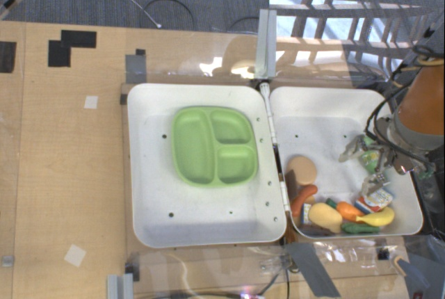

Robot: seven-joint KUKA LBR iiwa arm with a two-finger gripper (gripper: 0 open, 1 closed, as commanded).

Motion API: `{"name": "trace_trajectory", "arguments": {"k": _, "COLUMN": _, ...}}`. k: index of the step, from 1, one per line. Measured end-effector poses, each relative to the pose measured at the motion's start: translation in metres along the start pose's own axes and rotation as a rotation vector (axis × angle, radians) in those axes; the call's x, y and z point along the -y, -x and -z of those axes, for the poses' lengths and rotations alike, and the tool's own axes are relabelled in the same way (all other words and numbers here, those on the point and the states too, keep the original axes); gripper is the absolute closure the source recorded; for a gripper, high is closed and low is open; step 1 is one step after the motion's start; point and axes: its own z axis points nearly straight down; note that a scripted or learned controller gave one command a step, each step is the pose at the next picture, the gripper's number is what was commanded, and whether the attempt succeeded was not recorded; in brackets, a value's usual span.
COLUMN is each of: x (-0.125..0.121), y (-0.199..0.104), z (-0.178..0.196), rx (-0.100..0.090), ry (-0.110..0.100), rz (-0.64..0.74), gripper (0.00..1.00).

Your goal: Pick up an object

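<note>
Two shallow white bins sit side by side on the wooden bench (62, 172); the left bin (149, 221) carries a green divided plate (213, 146) lying flat near its middle; the right bin (320, 117) has a cluster of toy foods gathered in its near corner. Among them a round tan piece (302, 169) lies near the bin's left wall, an orange-red sausage-like piece (304, 198) just below it, a yellow pear-shaped piece (325, 216) beside that, an orange carrot-like piece (348, 210), a green piece (359, 227) and a yellow banana (379, 219) along the near wall. The grey arm with its orange band (424, 106) reaches in from the right; its end effector (367, 164) hangs over the right side of that bin, fingers spread apart with nothing between them; a small white and red carton (376, 198) lies just below one fingertip, though I cannot tell whether they touch.
</note>
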Motion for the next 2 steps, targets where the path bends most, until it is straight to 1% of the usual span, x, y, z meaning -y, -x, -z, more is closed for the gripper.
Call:
{"name": "trace_trajectory", "arguments": {"k": 1, "x": 0.015, "y": 0.036, "z": -0.014, "rx": 0.011, "ry": -0.009, "rz": 0.021, "gripper": 0.0}}
{"name": "trace_trajectory", "arguments": {"k": 2, "x": 0.015, "y": 0.042, "z": 0.003, "rx": 0.026, "ry": -0.016, "rz": 0.029, "gripper": 1.0}}
